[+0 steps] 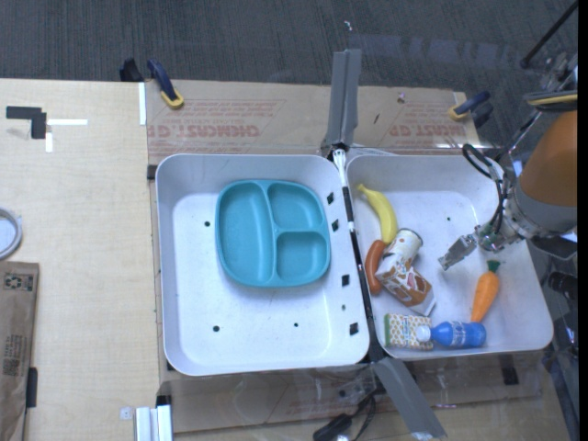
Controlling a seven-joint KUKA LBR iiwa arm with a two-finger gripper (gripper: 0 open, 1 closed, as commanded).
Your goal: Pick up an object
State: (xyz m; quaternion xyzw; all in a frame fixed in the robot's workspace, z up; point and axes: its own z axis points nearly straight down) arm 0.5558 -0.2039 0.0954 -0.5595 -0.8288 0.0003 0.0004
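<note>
Several toys fill your right bin [514, 338]; nearest the gripper [457, 253] lies the carrot [485, 294]. It looks light, stiff and slick, so grip its thick middle; the jaws look spread, holding nothing.

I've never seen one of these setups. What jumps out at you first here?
The bright teal divided plate lying alone in the left bin stands out most. Then the right bin with its jumble: a yellow banana, an orange carrot and a blue bottle. The robot's hand hangs over that bin, near the carrot.
</note>
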